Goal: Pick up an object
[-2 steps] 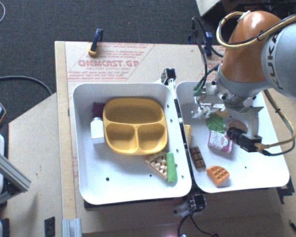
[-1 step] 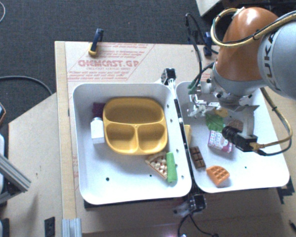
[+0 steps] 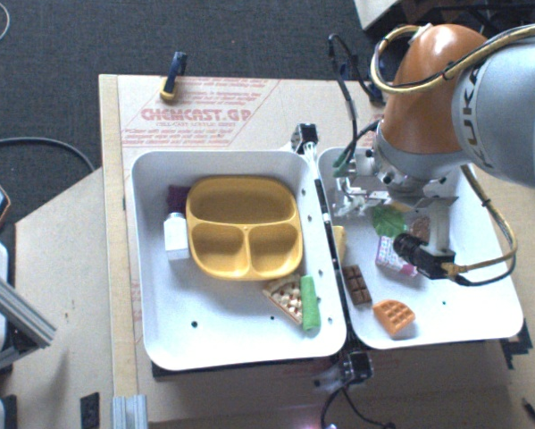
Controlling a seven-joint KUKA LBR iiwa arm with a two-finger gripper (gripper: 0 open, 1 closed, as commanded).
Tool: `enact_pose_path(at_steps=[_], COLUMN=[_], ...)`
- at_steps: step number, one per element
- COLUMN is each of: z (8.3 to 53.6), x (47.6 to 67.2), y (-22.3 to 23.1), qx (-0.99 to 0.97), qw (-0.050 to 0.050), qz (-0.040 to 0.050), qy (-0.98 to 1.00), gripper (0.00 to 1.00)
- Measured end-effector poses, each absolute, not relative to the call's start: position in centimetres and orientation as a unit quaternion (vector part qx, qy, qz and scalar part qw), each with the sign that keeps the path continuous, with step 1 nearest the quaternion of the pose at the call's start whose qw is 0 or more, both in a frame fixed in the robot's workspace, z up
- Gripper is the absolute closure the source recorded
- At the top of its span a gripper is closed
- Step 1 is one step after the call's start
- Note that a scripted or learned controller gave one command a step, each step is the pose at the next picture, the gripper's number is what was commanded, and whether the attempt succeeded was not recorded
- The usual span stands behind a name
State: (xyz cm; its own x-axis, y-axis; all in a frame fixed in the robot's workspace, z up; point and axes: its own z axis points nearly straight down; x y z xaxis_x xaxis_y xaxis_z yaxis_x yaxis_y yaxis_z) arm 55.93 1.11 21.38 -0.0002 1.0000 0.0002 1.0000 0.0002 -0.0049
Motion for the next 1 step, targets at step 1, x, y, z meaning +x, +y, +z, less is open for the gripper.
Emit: enact_pose_path(at_steps=[1], z=[22.93], x=[56.12], y=[1.9], qx=[-0.707], qw=[-0.001], qz=[-0.0012], qy=[-0.708], gripper=[1.0])
